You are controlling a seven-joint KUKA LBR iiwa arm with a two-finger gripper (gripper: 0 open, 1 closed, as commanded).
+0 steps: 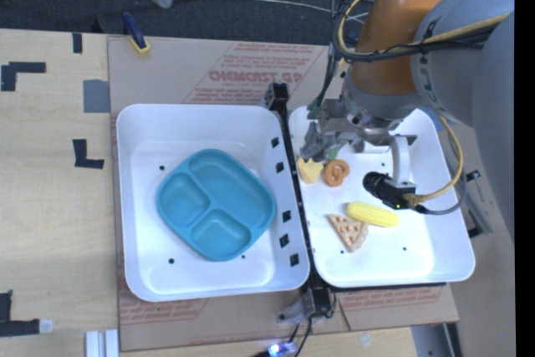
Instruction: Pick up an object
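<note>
Gripper (318, 148): low in right white bin (443, 259), over its left part; jaw state impossible to tell.
Yellow wedge-shaped toy (310, 171): just beneath fingertips, contact unclear.
Brown ring-shaped pretzel toy (336, 172): beside wedge.
Yellow corn cob toy (372, 214): mid-bin.
Orange triangular pizza slice toy (348, 230): below corn.
Blue compartmented plastic tray (216, 203): left white bin (134, 146).

Bins (138, 263) smooth glossy white plastic; blue tray (216, 203) matt plastic; worktop (50, 205) pale wood grain; brown cardboard sheet (242, 71) matt, printed.
</note>
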